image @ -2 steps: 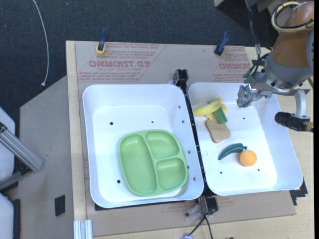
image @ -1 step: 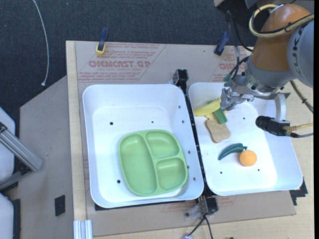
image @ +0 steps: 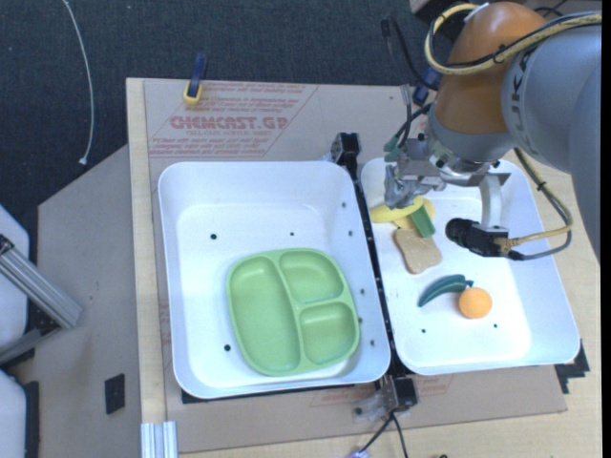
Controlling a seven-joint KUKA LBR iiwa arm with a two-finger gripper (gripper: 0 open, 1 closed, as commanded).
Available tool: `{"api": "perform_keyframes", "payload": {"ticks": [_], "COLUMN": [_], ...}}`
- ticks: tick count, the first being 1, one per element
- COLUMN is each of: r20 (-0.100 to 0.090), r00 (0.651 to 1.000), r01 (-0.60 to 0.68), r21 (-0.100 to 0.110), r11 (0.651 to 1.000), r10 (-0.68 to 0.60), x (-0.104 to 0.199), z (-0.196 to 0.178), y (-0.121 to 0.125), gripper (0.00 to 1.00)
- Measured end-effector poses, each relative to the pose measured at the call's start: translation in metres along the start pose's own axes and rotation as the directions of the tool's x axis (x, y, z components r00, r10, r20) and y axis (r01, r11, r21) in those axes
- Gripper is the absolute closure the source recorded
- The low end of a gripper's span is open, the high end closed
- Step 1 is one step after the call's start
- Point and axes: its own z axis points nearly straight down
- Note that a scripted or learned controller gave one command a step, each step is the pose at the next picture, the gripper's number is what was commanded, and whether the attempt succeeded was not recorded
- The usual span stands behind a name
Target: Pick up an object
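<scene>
In the right bin [image: 535,346], the gripper [image: 406,198], grip unclear, touches the banana [image: 387,215].

Yellow banana-shaped piece [image: 385,215], lying flat, partly hidden directly under the gripper [image: 406,197], one end sticking out on the left of the jaws. Small green block with a yellow edge [image: 421,220], tilted, just below the jaws and touching the yellow piece. Tan flat slice [image: 417,252], like bread, lying just beyond the green block, a little further below the jaws, touching or almost touching it. Dark green curved piece [image: 443,289], lying on its side, well below the jaws and slightly right. Orange ball [image: 474,302], round, just beside the green curve's right end, the farthest from the jaws.
</scene>
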Motion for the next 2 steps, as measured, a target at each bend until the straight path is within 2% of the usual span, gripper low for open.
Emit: {"api": "perform_keyframes", "payload": {"ticks": [2], "r20": [0.000], "r00": [1.000], "r01": [-0.002], "r21": [-0.003], "r11": [1.000], "r10": [0.002], "x": [0.092], "z": [-0.026], "y": [0.002], "gripper": [1.00]}}
